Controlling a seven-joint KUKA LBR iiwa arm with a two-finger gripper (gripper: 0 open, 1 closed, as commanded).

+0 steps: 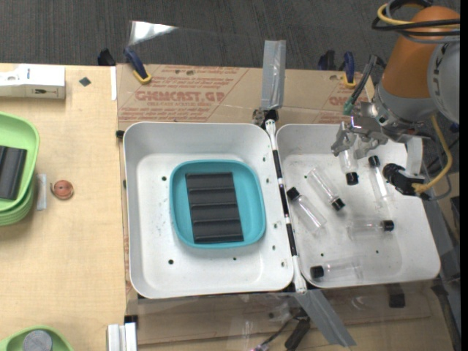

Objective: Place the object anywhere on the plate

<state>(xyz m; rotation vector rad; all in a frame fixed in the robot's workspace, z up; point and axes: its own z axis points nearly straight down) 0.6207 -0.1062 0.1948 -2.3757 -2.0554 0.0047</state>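
Camera view: claw [363, 161] hangs over vials [326, 190] — grip unreadable — poised to pick one; plate [252, 196] waits far left.

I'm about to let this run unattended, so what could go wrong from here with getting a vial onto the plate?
1. The vials are clear and lie close together in the right bin, so the gripper may miss or nudge a neighbour.
2. They are round and could roll away when touched.
3. The plate has a ribbed black insert; a dropped vial might bounce or roll off.
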